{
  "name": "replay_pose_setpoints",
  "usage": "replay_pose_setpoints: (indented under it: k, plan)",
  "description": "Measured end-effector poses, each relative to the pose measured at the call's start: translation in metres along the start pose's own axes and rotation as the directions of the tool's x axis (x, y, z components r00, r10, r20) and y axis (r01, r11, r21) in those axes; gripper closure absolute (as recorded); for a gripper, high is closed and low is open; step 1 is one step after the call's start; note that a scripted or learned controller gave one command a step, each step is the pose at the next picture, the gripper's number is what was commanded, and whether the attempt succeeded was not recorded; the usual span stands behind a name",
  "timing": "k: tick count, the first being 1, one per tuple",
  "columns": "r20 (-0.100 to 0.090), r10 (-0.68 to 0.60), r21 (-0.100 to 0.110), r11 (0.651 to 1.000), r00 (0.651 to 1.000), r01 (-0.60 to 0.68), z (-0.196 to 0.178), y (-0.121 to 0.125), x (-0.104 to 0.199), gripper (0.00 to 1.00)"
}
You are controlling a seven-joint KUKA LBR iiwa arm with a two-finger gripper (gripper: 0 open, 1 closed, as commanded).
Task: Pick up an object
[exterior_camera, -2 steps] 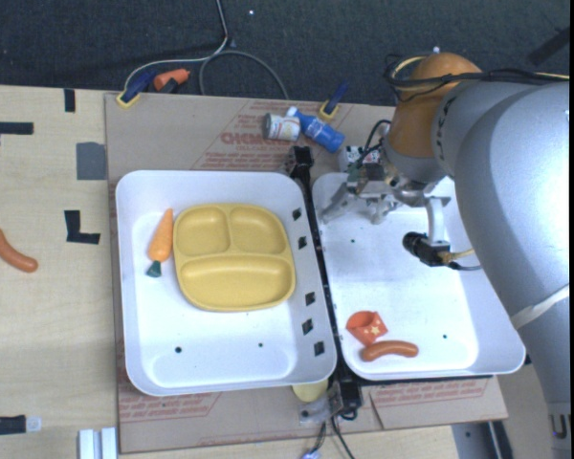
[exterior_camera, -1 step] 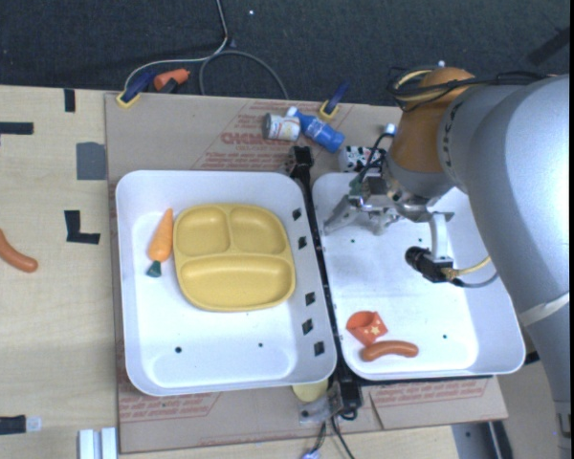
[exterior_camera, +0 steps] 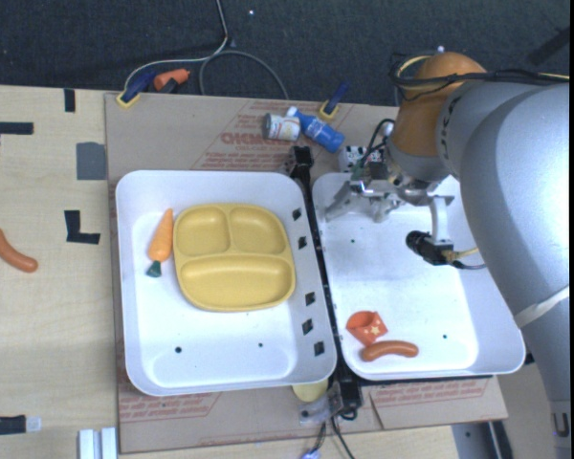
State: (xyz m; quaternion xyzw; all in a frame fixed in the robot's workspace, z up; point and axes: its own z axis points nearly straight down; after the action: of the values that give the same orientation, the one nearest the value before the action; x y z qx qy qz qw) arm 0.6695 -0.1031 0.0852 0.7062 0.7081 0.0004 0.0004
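Observation:
My gripper (exterior_camera: 359, 205) hangs over the far left corner of the right bin (exterior_camera: 459, 304), its two silver fingers spread open with only bare bin floor between them. Near that bin's front edge lie a small red toy (exterior_camera: 366, 326) and a brown sausage (exterior_camera: 390, 350), well away from the gripper. In the left bin (exterior_camera: 139, 333) a yellow divided plate (exterior_camera: 234, 256) lies flat, with an orange carrot (exterior_camera: 161, 235) along its left side.
The grey arm (exterior_camera: 517, 189) covers the right bin's far right side. A white and blue bottle (exterior_camera: 301, 127) lies behind the bins on the cardboard. Another sausage (exterior_camera: 11, 249) rests on the wooden bench far left. Black clips (exterior_camera: 308, 275) line the rim between the bins.

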Motion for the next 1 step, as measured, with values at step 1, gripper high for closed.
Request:
replay_pose_setpoints:
  k: [1]
  plan:
    - [0.005,0.002,0.001,1.0,1.0,-0.002,-0.0002,-0.0013,0.0066,0.0]
